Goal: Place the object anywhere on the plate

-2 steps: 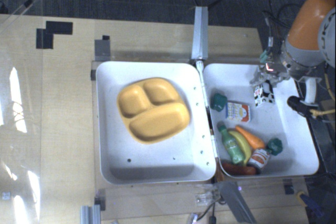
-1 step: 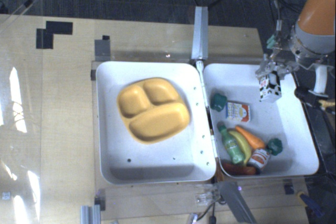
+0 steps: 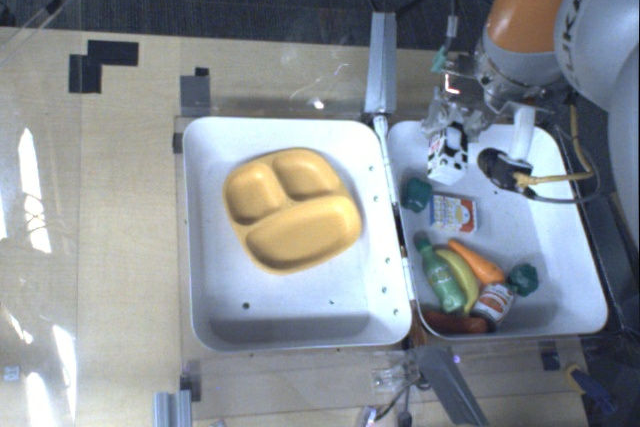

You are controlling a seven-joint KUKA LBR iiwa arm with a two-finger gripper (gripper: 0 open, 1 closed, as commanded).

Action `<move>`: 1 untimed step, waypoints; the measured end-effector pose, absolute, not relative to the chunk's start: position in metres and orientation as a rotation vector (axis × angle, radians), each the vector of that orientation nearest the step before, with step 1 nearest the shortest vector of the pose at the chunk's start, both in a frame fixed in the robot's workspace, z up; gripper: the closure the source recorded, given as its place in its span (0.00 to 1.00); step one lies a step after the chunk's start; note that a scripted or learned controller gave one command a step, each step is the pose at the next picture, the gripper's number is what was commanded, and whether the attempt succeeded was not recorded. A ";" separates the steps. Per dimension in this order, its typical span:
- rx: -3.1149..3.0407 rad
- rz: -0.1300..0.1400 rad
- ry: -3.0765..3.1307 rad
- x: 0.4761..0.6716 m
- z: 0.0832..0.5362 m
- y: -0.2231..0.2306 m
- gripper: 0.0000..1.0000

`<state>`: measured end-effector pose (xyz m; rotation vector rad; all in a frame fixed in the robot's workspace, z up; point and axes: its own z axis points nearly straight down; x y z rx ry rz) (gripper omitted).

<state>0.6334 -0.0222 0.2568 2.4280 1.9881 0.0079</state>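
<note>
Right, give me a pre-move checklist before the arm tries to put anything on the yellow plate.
1. Yellow plate lies in the left bin, top bare: ok.
2. Gripper is over the right bin, at its far edge: ok.
3. Black-and-white object sits at the gripper; gripped or not: cannot tell.
4. Object on the plate: not ok.
5. Path across the divider between the bins looks unobstructed: ok.

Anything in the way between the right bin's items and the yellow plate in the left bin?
Only the two bins' adjoining rims lie between the toy pile and the yellow sectioned plate. The gripper sits over the right bin's upper left corner, by a black-and-white carton. Nothing lies on the plate.
</note>
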 end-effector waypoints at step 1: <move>2.468 0.003 1.944 0.583 0.242 0.069 1.00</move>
